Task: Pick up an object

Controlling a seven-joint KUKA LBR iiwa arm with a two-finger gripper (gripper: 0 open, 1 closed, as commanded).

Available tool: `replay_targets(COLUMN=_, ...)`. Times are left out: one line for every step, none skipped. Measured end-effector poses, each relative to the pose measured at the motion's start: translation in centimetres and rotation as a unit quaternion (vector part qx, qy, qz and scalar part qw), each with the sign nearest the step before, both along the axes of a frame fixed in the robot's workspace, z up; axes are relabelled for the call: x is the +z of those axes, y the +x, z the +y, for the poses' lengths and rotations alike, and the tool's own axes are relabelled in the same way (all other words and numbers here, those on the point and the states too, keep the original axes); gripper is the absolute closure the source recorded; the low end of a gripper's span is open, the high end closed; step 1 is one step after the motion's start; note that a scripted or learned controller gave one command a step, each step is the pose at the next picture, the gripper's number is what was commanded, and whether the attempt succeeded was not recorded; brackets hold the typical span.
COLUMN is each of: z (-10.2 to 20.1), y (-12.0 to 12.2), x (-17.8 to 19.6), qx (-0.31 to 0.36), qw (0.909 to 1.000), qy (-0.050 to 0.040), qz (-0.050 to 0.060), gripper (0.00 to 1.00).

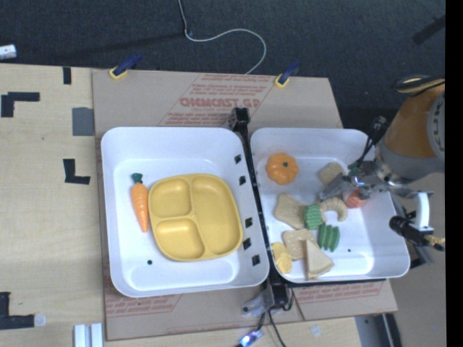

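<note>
Nearest the camera, at the bottom of the right bin [376, 266]: a tan wedge-shaped toy sandwich [316, 257] with a small yellow piece [279, 260] at its left, both close against the front wall. Just behind them, a green ridged toy vegetable [328, 236], a second green piece [312, 216], a pale bread slice [289, 210] and a curved beige piece [336, 208], all crowded together and some touching. Farther back, alone in open floor, an orange toy pumpkin [282, 168] with a green stem, near the divider between the bins. At right, reaching in over the right bin's wall, a grey arm with orange band, its gripper [338, 186] low beside another tan piece [330, 172] and a small red-orange item [354, 199]; jaws dark and overlapping the clutter, so cannot tell whether spread or closed, and nothing clearly between them. In the left bin [119, 150], a yellow divided plate [197, 215] and, just left of it, an upright-lying toy carrot [140, 202]. Both bins on cardboard atop a wooden desk [36, 194]. Likely handling: hollow plastic toys, light, stiff, somewhat slick. Probably the easiest target is the pumpkin, standing apart; best pinched across its round middle, not by the stem. Risk of slipping or nudging neighbours in the crowded cluster.
</note>
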State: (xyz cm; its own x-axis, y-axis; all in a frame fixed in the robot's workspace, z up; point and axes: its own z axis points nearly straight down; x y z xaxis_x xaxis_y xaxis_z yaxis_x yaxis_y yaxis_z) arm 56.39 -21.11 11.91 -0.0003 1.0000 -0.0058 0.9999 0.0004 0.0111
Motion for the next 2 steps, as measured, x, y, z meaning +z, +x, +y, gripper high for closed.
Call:
replay_targets(z=-0.06, y=0.17, x=-0.51, qx=0.000, qw=1.0000, qy=-0.0009, qz=-0.002, gripper=0.00)
replay_targets(z=-0.02, y=0.15, x=0.35, qx=0.001, qw=1.0000, qy=-0.0008, qz=-0.001, gripper=1.00)
